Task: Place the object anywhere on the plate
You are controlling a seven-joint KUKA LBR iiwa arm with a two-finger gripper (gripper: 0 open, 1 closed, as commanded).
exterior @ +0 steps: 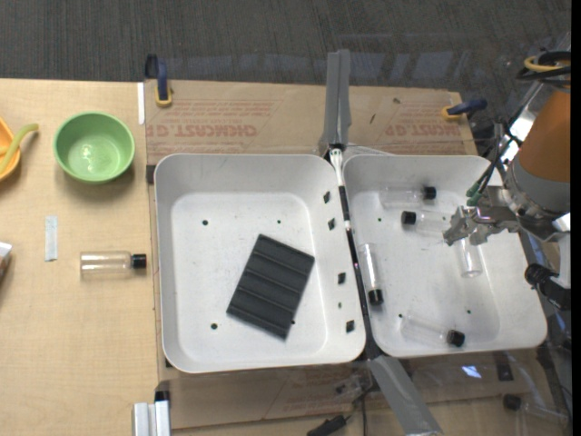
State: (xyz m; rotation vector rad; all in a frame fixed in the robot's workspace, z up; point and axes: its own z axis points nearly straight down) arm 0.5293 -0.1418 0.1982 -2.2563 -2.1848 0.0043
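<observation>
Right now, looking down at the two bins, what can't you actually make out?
- Pincer in the camera view: too small and blurred against the right bin to tell whether it grips anything.
- Clear bottles in the right bin: transparent on white, so outlines fade; mostly the black caps show.
- Orange item at the left: cut off by the frame edge.
- Dark ridged plate in the left bin: its underside is hidden.

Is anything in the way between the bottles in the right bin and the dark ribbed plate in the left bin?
Only the raised rims where the bins meet. The plate lies alone on the left bin's floor. The gripper hangs over the right bin, among the clear bottles.
</observation>
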